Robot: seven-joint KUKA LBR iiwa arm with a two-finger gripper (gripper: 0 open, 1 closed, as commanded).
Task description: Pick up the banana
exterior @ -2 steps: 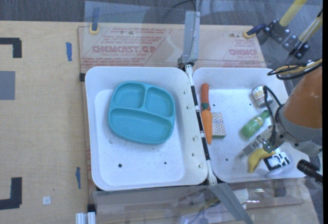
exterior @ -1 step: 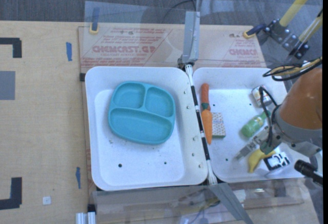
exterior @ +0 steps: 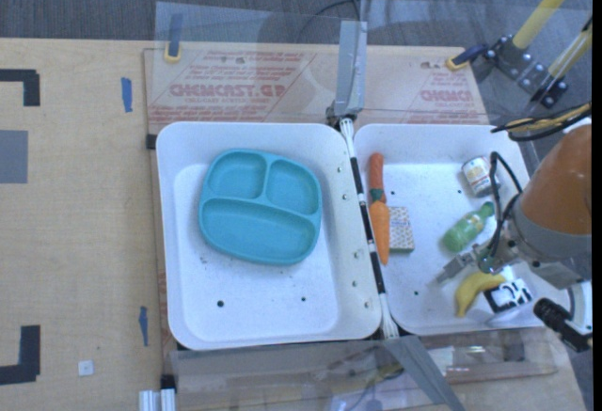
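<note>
Where the tabletop [exterior: 75, 240] carries two white bins side by side, the left bin [exterior: 179, 306] holds a blue divided plate [exterior: 261, 207], and the right bin [exterior: 414, 306] holds everything else. The arm [exterior: 564, 202] reaches in over the right bin's near right corner, its orange band above the wrist.

Along the right bin's left wall lies a carrot [exterior: 378, 207], with a small speckled sponge [exterior: 402, 229] just beside it. Further right are a green bottle [exterior: 467, 229] and, toward the far side, a small tin [exterior: 478, 175].

The banana [exterior: 475, 290] lies near the front wall of the right bin, curved, just under the arm's wrist. The tool [exterior: 470, 263] sits just above it, close to the green bottle; whether it is open or closed cannot be told from this slant, and nothing shows the banana held.

The banana is probably light and fairly stiff, likely a toy, with a smooth, curved skin that may slip. The best hold looks to be across its thick middle, square to its length, not at the tapering ends.
</note>
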